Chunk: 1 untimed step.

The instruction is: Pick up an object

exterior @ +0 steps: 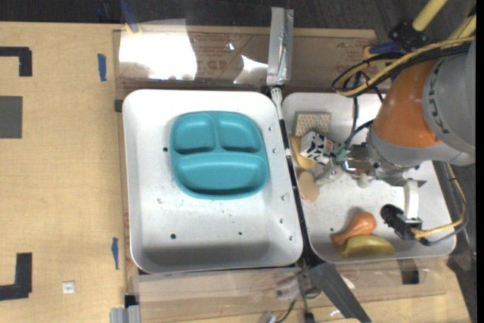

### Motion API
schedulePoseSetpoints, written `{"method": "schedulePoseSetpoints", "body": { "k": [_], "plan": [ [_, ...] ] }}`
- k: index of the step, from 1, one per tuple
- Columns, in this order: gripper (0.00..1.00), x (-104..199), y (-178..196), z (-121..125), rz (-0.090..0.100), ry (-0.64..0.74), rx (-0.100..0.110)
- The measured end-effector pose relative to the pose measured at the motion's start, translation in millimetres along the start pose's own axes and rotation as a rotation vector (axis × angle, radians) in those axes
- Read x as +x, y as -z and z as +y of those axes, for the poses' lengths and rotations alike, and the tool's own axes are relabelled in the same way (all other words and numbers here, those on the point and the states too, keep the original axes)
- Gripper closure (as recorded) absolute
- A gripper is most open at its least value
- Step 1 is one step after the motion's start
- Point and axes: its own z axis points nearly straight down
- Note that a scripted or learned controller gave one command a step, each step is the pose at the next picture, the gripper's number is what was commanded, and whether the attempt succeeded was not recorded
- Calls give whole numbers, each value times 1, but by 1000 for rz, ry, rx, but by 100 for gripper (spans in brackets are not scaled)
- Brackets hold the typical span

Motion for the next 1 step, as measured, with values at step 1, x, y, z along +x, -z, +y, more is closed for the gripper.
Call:
{"method": "schedulePoseSetpoints", "body": {
  "k": [1],
  "plan": [
    [0, 3, -1, 40, 1, 151, 2]
  ]
}}
